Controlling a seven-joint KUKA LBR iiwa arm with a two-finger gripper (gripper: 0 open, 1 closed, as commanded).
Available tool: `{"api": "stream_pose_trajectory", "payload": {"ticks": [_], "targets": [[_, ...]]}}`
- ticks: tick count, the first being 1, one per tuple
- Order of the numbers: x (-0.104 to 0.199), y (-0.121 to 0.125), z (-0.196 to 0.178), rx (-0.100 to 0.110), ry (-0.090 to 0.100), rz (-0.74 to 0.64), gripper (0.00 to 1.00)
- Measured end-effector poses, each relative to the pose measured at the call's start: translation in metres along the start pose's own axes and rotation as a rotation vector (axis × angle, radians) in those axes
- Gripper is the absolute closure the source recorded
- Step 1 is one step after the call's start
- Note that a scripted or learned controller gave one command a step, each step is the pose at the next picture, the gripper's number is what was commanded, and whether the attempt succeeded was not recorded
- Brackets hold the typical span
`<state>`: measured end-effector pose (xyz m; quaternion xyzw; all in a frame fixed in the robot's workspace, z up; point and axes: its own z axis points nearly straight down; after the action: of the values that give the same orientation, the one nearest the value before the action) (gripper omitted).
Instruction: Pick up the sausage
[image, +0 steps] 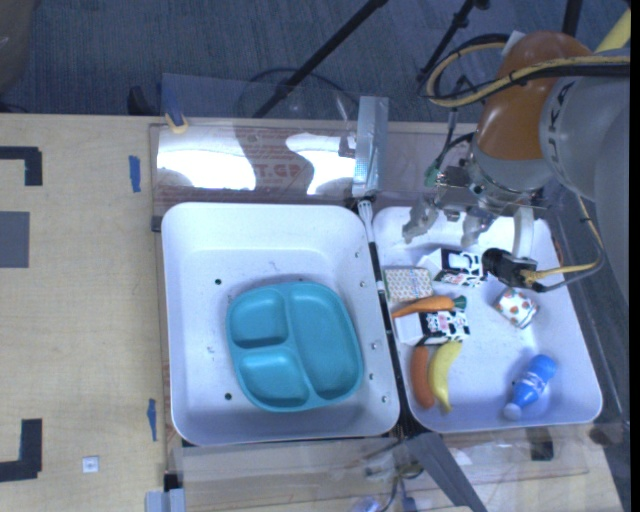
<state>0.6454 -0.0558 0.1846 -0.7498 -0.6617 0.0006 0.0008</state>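
Note:
The sausage (421, 376) is a reddish-brown stick lying at the front left of the right bin (572, 330). It touches the left side of a yellow banana (443, 372). My gripper (444, 228) hangs over the back of the right bin, well behind the sausage. Its two grey fingers (417, 223) stand apart, so it is open with nothing between them.
Between gripper and sausage lie a waffle-like square (405, 283), an orange carrot (428, 305) and two cow-patterned pieces (446, 323). A small white and red item (516, 308) and a blue bottle (530, 385) sit to the right. The left bin (190, 250) holds a blue divided plate (293, 345).

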Motion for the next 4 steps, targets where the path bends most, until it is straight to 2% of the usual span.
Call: {"api": "stream_pose_trajectory", "payload": {"ticks": [1,2,3,4], "targets": [[0.098,-0.046,0.000,0.003,0.000,0.339,0.00],[0.128,-0.078,0.046,-0.019,-0.019,0.527,0.00],[0.130,-0.101,0.053,-0.036,-0.024,0.499,0.00],[0.126,-0.078,0.066,-0.032,-0.032,0.584,0.00]]}}
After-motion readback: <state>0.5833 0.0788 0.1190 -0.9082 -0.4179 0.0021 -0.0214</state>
